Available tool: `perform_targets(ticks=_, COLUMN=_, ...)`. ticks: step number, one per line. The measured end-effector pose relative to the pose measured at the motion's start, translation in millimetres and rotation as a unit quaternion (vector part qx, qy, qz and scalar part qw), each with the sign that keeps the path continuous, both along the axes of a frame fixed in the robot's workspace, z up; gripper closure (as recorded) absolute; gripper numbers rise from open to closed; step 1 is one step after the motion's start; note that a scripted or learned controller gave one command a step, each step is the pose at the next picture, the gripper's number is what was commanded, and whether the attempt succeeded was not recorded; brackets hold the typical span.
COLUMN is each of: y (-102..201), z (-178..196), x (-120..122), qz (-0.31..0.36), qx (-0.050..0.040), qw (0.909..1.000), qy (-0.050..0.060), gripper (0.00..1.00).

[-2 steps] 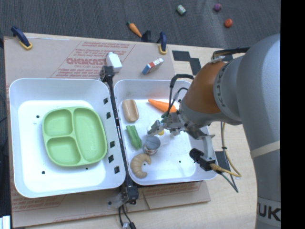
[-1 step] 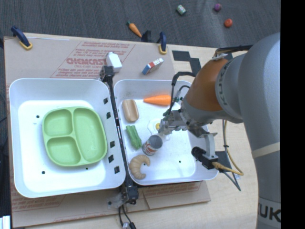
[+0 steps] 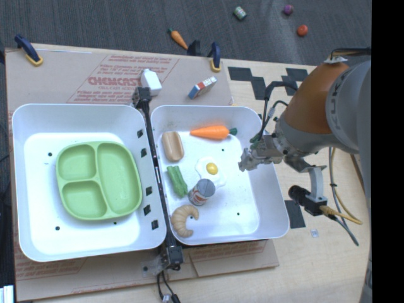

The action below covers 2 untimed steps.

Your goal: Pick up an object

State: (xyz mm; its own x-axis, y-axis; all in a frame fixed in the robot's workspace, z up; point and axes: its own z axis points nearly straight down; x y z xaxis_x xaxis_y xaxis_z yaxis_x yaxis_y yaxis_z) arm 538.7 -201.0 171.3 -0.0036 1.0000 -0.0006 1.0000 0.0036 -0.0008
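The grey two-finger gripper [image 3: 247, 163] hangs over the right white plastic bin [image 3: 265, 223] at its right edge; whether anything sits in its grasp, I cannot tell. The approach step seems in hand. Nearest lies the white-and-yellow toy fried egg [image 3: 211, 168] at mid-bin, so the next move likely calls for a short reach leftward and down.

Single fixed overhead camera, slanted down, both bins [image 3: 265, 169] framed.

Grey two-finger gripper [image 3: 251, 158] fingertips too blurred to read (open or closed unclear); grey-orange arm [image 3: 328, 106] cut by right edge.
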Motion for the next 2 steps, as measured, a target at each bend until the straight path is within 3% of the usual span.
perform_targets(ticks=1, y=1, z=-1, x=0, qz=0.0, qx=0.0004, qw=1.0, qy=0.001, gripper=0.0)
perform_targets(ticks=2, y=-9, z=-79, x=53, qz=0.002, qx=0.0002, qw=1.0, qy=0.0, gripper=0.0)
